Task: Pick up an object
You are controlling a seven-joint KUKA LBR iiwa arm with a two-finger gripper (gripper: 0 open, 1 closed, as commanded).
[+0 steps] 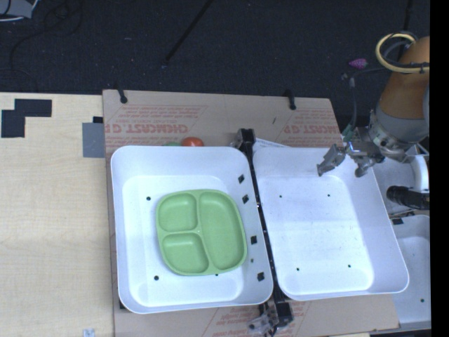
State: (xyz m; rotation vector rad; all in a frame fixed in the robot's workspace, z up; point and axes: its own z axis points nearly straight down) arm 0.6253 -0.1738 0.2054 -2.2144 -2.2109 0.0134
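Note:
A light green divided plate (200, 232) with three compartments lies flat in the left white bin (133, 188). My gripper (346, 159) hangs over the back right corner of the right white bin (382, 258), far from the plate. Its two fingers are spread apart with nothing between them. A small red object (192, 142) peeks out just behind the left bin's back rim.
The two bins sit side by side on a cardboard sheet (210, 118), joined by a black clip strip (256, 216). The grey and orange arm (403, 97) comes in at the upper right. A wooden bench top (49, 216) lies to the left.

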